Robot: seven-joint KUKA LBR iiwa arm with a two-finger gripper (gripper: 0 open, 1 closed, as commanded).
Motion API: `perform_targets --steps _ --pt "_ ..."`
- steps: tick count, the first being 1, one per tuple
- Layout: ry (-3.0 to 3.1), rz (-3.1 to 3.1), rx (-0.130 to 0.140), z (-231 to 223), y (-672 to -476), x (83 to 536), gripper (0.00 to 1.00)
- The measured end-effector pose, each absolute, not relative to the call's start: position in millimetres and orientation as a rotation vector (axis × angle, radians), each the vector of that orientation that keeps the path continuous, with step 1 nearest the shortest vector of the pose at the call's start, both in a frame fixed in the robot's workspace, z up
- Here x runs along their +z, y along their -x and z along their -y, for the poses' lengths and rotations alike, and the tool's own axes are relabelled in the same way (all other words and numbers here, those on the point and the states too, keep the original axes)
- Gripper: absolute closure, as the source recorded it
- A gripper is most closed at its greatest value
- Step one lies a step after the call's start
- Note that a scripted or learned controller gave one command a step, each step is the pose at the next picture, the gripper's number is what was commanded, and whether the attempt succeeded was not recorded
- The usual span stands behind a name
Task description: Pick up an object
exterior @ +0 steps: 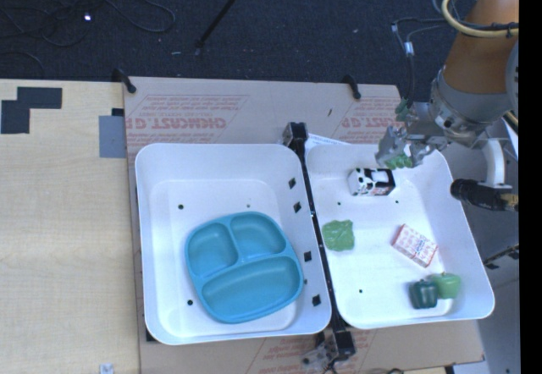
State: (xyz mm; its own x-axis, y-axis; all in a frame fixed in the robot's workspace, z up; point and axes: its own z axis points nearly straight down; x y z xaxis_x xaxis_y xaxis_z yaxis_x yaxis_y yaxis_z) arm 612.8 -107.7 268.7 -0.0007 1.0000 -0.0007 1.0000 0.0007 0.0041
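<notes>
The black-and-white toy [371,182] lies near the right bin's [461,220] far edge, just beside the gripper [398,154], whose fingers blur into a greenish bit, so whether they are apart or together I cannot tell. A green lump [339,234] sits by the inner wall, a pink-patterned box [414,245] mid-bin, and green and teal pieces [434,289] in the near right corner, with bare floor between. The left bin [161,195] holds a blue divided plate [244,266].
</notes>
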Motion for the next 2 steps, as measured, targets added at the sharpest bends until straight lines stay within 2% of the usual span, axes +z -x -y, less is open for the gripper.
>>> perform_targets --steps 1,2 --pt "-2.219 -2.228 -0.001 54 -611.2 272 1.00" --pt "-2.219 -2.227 -0.001 3 -621.8 268 1.00"
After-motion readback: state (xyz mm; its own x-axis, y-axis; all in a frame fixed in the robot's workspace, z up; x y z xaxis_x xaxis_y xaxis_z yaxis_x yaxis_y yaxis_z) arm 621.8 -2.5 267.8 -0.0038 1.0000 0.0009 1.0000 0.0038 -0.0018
